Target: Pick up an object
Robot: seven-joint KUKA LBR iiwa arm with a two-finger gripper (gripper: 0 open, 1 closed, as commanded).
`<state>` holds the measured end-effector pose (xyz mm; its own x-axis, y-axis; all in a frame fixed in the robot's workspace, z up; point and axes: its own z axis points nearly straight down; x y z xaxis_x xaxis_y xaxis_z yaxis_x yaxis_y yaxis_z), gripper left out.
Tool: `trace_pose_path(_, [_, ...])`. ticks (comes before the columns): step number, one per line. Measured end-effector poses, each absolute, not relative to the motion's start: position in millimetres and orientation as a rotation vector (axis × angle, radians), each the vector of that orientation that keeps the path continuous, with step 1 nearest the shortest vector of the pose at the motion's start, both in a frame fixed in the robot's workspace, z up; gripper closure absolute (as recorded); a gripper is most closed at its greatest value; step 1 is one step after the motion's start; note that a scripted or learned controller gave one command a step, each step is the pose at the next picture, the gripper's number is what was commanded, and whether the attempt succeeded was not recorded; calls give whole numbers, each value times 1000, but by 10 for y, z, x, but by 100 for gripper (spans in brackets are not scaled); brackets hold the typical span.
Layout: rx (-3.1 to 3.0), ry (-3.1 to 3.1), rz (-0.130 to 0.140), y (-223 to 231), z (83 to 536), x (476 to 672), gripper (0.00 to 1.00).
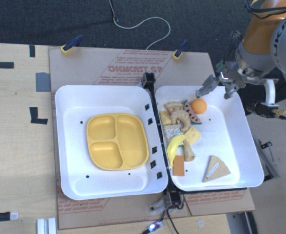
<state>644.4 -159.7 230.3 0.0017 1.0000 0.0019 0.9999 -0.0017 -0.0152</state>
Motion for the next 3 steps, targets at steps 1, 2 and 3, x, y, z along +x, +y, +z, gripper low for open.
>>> trace_pose_path(1, [-2219, -2222, 2, -1594, 2394, 6470, 0])
trace_pose_path(2, [-2215, -2222, 7, -1564, 1764, 6518, 0])
trace_pose_path(3, [-2217, -2222, 5, -1552, 1121, 6506, 0])
